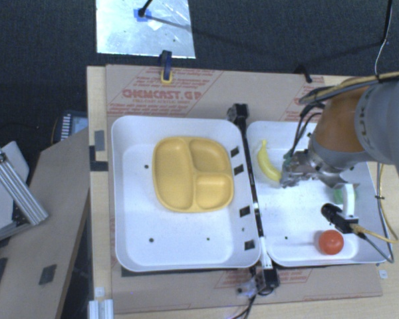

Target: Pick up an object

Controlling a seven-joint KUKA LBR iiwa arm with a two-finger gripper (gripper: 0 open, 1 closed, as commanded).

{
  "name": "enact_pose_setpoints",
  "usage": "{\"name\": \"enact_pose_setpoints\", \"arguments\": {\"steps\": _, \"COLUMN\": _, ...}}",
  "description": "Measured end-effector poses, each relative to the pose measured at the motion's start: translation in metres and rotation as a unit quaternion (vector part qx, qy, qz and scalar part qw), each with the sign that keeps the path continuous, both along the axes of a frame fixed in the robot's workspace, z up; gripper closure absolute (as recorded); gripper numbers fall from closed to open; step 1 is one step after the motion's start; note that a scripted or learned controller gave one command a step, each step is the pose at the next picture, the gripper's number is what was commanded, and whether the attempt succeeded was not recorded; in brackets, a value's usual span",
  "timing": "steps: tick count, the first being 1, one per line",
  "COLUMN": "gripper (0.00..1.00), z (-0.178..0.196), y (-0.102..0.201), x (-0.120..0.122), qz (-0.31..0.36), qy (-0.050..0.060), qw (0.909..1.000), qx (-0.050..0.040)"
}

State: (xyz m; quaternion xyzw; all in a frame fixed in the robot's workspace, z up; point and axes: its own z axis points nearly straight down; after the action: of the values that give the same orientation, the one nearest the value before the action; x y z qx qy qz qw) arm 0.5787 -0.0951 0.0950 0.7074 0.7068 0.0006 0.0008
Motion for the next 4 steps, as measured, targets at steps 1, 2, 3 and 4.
{"name": "enact_pose_setpoints", "arguments": {"steps": 1, "gripper": 1.00, "z": 0.057, "y": 0.008, "x": 0.008, "qz": 0.003, "qy": -0.003, "qw": 1.0000, "qx": -0.0002}}
{"name": "enact_pose_setpoints", "arguments": {"steps": 2, "gripper": 1.00, "z": 0.105, "y": 0.015, "x": 0.015, "qz": 0.003, "qy": -0.002, "qw": 1.0000, "qx": -0.0002}}
{"name": "enact_pose_setpoints", "arguments": {"steps": 3, "gripper": 1.00, "z": 0.142, "y": 0.015, "x": 0.016, "qz": 0.003, "qy": -0.002, "qw": 1.0000, "qx": -0.0002}}
{"name": "enact_pose_setpoints", "arguments": {"steps": 4, "gripper": 1.00, "z": 0.132, "y": 0.072, "x": 0.007, "qz": 0.005, "qy": 0.000, "qw": 1.0000, "qx": 0.0009}}
